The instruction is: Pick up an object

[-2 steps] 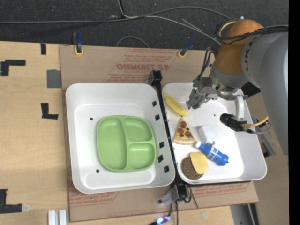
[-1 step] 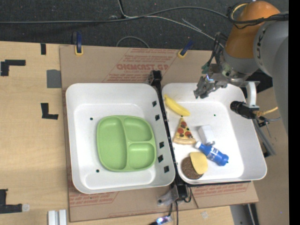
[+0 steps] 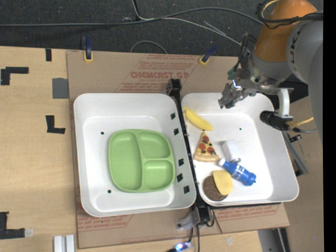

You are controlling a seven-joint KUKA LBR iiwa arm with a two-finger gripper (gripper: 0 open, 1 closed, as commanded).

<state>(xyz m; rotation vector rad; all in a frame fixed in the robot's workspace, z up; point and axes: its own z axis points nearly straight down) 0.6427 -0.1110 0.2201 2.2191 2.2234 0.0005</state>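
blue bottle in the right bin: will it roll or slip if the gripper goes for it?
The blue bottle lies on its side, and its rounded body would probably roll when nudged. It looks like smooth plastic, so it could slip from a shallow pinch. Its base sits close to the burger, which may block some travel.

Red print on the cardboard sheet under the bins

The cardboard sheet (image 3: 152, 72) beneath the two white bins carries red printing along its far edge, seen upside down and at a slant; a large line of letters there looks like "CHEMCAST", followed by a few more characters I cannot make out, with smaller red lines above and below it too small to read. More faint red print runs along the sheet's near edge, also unreadable
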